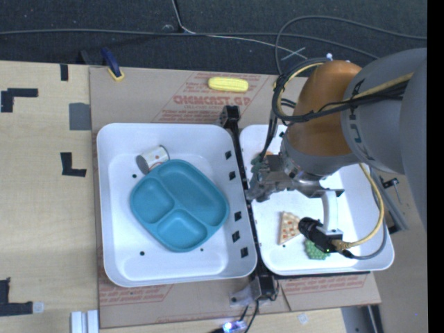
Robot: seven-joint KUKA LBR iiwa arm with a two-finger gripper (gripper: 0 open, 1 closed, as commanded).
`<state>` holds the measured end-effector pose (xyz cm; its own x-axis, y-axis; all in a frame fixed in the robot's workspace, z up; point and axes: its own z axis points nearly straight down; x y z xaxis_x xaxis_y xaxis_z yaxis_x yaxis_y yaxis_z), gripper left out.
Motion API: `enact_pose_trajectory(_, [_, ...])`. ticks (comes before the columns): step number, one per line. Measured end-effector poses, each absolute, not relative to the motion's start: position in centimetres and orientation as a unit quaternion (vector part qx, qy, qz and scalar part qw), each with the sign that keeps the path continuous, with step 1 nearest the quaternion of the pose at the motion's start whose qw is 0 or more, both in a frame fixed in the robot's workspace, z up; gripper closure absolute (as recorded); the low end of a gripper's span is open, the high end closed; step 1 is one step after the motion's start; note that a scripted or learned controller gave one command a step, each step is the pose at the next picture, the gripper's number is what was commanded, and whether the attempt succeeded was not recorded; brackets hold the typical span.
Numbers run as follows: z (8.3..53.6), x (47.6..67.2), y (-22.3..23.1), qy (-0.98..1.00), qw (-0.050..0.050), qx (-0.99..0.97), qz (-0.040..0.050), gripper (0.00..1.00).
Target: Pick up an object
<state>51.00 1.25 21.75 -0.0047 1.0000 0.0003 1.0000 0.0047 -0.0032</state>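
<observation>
Arm [326, 116]: grey with an orange band, comes in from the right and hangs over the right bin [350, 186], covering most of its upper half.
Cardboard sheet [173, 96]: lies under the right bin and runs out past it to the left and above.
Left bin [201, 144]: butts against the right bin's left wall.
Blue plate [179, 205]: three compartments, flat in the left bin, well left of the right bin and turned at an angle to the bin walls.
Gripper [260, 184]: low at the right bin's left edge, just beside the shared wall. Claw state: cannot tell, it's seen from above and the wrist hides it.
Corn cob [227, 84]: yellow, on the cardboard above and left of the right bin.
Pizza slice [288, 227]: inside the right bin, lower left part, near the gripper but apart from it.
Cup [152, 158]: small and grey, on its side in the left bin, touching the plate's upper left rim.
Green piece [317, 250]: inside the right bin, near its lower wall, just right of the pizza slice.
</observation>
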Motion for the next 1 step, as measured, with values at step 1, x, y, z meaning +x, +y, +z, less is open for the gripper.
enact_pose_trajectory(1, [22.27,50.14,7.47,-0.71,0.001,-0.705,0.0002,1.0])
